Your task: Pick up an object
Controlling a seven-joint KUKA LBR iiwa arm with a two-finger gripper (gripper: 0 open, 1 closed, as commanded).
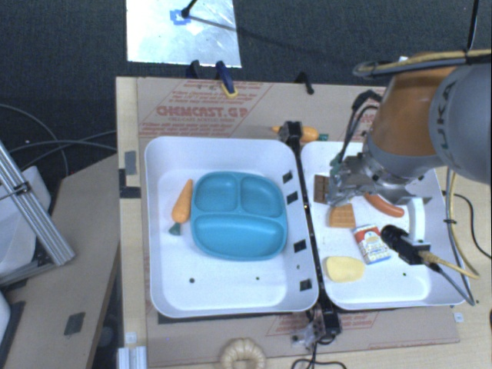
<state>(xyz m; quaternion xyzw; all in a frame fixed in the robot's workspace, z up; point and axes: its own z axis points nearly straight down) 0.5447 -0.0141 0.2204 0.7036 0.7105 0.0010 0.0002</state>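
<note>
Left bin (165, 283) holds blue plate (234, 215), carrot (182, 202); fingers' (336, 194) state can't be told.

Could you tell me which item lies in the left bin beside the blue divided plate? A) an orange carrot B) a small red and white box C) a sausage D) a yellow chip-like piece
A: the orange carrot lies in the left bin, just left of the blue divided plate.

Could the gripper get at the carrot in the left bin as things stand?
Probably yes. The carrot lies alone on bare bin floor beside the blue plate, nothing over it; the gripper sits in the right bin.
</note>
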